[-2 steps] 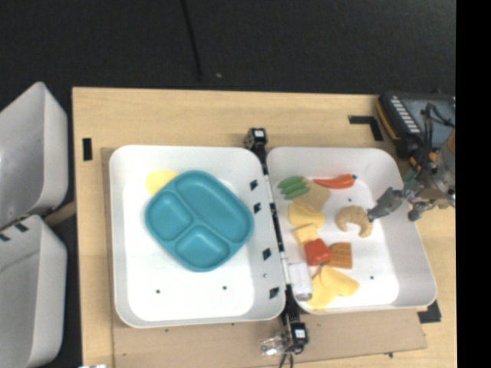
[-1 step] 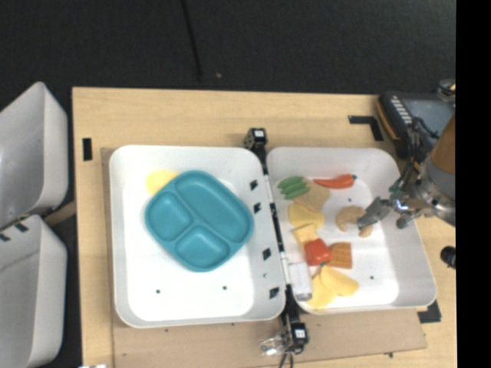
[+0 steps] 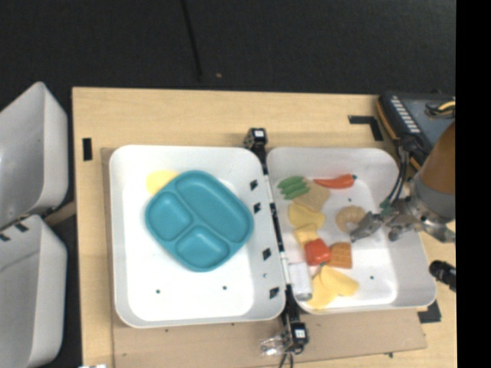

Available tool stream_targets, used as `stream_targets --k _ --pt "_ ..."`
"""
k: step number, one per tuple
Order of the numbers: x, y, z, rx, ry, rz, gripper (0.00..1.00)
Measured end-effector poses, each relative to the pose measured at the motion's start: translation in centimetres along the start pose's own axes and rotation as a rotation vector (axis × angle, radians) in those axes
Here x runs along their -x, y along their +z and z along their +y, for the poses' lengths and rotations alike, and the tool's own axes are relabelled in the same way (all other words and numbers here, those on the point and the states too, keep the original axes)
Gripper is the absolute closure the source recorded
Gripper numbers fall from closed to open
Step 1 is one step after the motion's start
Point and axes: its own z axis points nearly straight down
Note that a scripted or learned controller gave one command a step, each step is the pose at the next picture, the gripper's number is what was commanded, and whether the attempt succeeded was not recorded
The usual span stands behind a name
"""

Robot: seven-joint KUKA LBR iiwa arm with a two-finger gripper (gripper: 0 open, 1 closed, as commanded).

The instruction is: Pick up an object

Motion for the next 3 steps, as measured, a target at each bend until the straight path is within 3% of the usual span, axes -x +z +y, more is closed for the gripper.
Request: stream_targets --k 1,2,3 --pt "0.1 3.7 0.2 0.009 0.001 -0.002 0.0" --pt "0.2 3.1 0.0 0.001 0.004 0.002 1.0" --pt "-0.3 -1.6 -0.7 0.008 0.002 -0.001 1.0"
